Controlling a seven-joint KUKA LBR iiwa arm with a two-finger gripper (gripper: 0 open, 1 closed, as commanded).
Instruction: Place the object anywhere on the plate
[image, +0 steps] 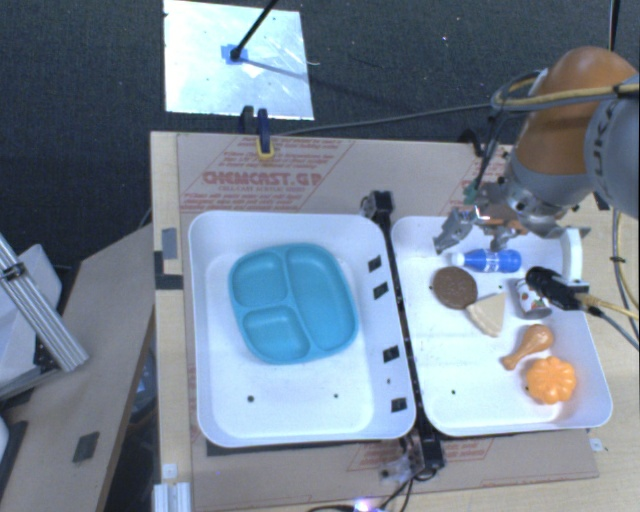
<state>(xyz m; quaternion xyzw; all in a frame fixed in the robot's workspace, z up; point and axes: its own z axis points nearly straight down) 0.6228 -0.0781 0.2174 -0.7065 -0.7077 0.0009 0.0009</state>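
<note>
A light blue divided plate (293, 302) lies in the left white bin (215, 400). The right bin (580, 405) holds a blue and white bottle (486, 261) on its side, a brown round cookie (455, 288), a beige wedge (487, 316), a tan drumstick (528, 346) and an orange pumpkin (551, 379). My gripper (474, 234) hangs over the far part of the right bin, just above and behind the bottle. It is open, with nothing between its fingers.
A black divider with clips (392, 300) runs between the two bins. A clamp (262, 132) sits at the far edge of the cardboard sheet. A metal rail (40, 315) lies off the bench at the left.
</note>
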